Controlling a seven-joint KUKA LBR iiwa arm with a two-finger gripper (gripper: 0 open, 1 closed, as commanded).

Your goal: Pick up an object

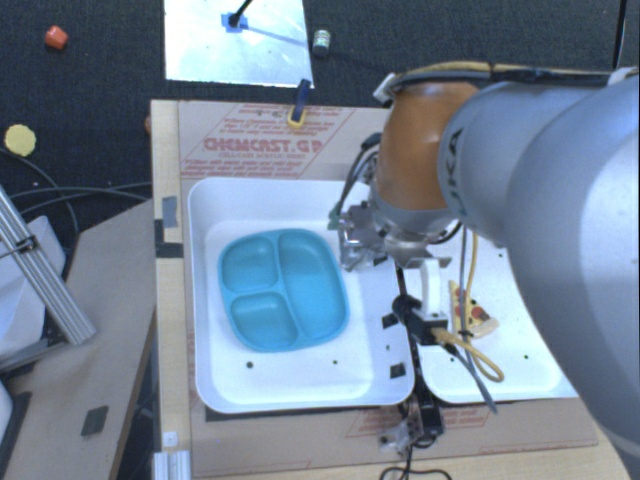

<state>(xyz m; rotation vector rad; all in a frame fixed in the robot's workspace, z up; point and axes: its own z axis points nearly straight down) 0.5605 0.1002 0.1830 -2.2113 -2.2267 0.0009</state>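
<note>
A light blue divided plate (283, 290) lies flat in the left white bin (202, 230). In the right bin (525, 368), a small pizza-slice-like toy (473, 315) lies beside a yellow cable loop (478, 356). My gripper (353, 247) hangs below the orange wrist band (415, 148), over the ridge between the two bins and just past the plate's right rim. The big grey arm hides most of the right bin.
The bins rest on a brown printed board (262, 140). A shiny sheet (236, 28) lies behind it. Small balls, one orange (56, 37) and one yellow (19, 140), sit on the dark floor at left. A metal rail (42, 278) slants at the left edge.
</note>
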